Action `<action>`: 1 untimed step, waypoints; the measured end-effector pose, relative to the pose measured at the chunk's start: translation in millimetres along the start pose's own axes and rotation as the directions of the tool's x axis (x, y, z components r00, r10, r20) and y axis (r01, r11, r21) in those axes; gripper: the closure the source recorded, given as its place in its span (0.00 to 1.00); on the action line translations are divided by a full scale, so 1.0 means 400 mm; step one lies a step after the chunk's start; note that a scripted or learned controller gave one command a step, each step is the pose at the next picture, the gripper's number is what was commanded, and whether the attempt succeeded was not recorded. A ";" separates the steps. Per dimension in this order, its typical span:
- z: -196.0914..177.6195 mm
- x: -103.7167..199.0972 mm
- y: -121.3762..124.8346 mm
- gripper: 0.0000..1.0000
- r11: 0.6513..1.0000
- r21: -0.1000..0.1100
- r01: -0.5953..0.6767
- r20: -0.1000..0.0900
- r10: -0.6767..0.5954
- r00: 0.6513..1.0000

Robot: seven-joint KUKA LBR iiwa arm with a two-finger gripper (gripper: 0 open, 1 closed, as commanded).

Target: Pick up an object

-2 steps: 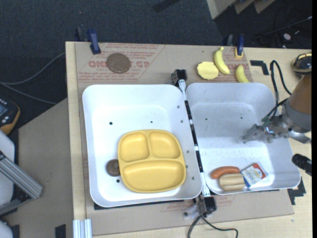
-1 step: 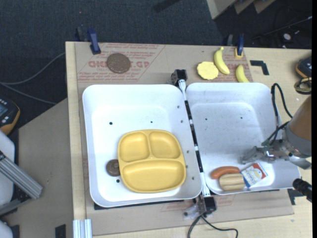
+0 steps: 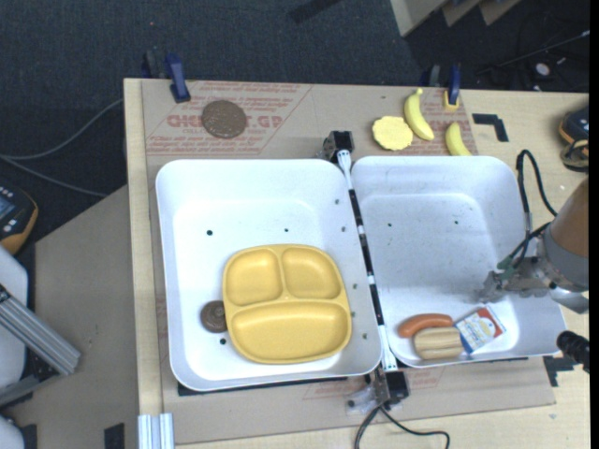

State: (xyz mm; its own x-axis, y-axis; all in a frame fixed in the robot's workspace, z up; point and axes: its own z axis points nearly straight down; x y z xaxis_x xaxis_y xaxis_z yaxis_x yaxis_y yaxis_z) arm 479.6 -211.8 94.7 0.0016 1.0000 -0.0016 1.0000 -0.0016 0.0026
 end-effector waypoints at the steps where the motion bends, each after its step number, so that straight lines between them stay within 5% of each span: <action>1: -0.283 0.119 0.067 1.00 1.000 -0.011 0.009 0.001 -0.009 1.000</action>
State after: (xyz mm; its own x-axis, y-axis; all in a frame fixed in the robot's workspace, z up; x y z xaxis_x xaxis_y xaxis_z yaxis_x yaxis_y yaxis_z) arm 506.2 -164.1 207.7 -0.0075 1.0000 -0.0023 0.9999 0.0076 0.0132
